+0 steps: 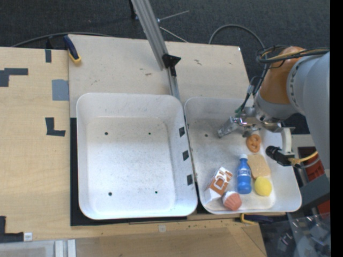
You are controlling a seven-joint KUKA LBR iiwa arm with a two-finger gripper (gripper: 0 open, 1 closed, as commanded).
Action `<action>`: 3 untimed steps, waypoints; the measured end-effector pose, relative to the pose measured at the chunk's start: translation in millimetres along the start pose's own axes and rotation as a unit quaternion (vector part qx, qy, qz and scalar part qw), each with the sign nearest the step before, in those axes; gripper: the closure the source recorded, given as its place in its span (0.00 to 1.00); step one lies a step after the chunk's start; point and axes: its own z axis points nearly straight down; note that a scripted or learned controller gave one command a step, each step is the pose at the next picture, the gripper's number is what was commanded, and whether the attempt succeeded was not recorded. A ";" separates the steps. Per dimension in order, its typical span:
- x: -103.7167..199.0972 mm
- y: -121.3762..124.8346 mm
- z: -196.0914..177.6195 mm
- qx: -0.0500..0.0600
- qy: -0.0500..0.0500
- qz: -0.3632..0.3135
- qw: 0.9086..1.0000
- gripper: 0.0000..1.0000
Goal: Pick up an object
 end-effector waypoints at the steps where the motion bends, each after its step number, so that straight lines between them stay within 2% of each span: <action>1: 0.5 0.5 -12.2 0.000 0.000 -0.001 1.000 1.00; 2: -0.9 8.4 -73.5 -0.004 0.000 0.000 1.000 1.00; 3: 9.0 13.8 -125.2 -0.003 0.000 0.000 1.000 1.00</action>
